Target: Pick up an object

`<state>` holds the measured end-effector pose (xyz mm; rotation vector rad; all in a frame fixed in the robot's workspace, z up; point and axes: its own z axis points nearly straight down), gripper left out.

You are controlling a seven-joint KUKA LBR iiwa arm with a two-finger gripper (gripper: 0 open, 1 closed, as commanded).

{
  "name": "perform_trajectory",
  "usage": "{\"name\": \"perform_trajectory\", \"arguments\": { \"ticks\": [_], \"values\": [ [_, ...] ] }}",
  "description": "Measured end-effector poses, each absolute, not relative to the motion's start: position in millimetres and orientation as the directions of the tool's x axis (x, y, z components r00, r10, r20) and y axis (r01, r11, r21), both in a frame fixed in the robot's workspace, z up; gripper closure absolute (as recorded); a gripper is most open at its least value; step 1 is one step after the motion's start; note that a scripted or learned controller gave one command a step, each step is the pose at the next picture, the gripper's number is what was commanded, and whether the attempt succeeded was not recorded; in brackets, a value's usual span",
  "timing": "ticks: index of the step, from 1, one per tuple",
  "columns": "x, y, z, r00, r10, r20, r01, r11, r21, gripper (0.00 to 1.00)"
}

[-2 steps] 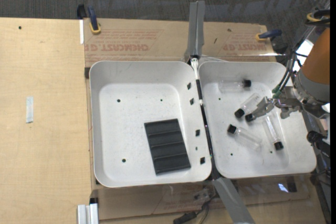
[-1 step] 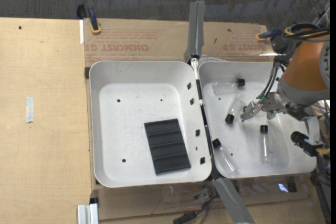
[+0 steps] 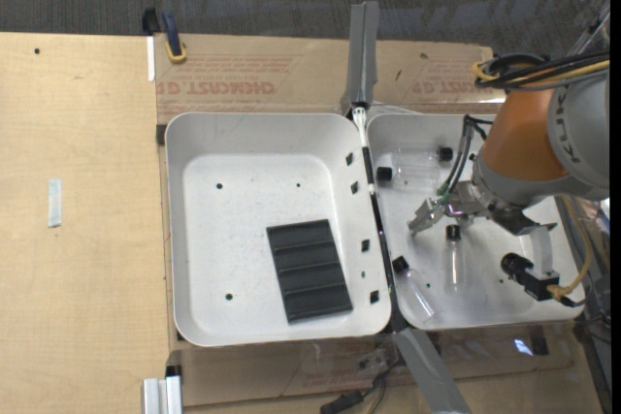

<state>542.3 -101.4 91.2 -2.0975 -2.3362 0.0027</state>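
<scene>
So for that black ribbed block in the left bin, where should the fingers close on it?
Across its short width, I'd guess, coming straight down. The black ribbed block lies flat on the left bin floor, long axis running near to far, slightly tilted, with open floor along both long edges. Aim mid-length, so it hangs balanced. The gripper is over the right bin now.

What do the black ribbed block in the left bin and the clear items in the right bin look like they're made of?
Black block: matte, seemingly rubber or foam, since it shows no glare and has molded ridges. Clear items: see-through with bright glints, probably plastic, possibly glass; too small to tell. Bins: glossy white, likely molded plastic.
</scene>
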Motion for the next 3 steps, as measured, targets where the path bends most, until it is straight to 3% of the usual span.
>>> {"name": "perform_trajectory", "arguments": {
  "ticks": [1, 2, 3],
  "values": [
    [585.7, -144, 92, -0.052, 0.999, -0.001, 0.999, 0.052, -0.001, 0.0],
    [509.9, -186, 91, -0.055, 0.998, 0.0, 0.998, 0.055, -0.001, 0.0],
    [509.6, -187, 100, -0.052, 0.999, 0.001, 0.999, 0.052, -0.002, 1.0]
  ]
}}
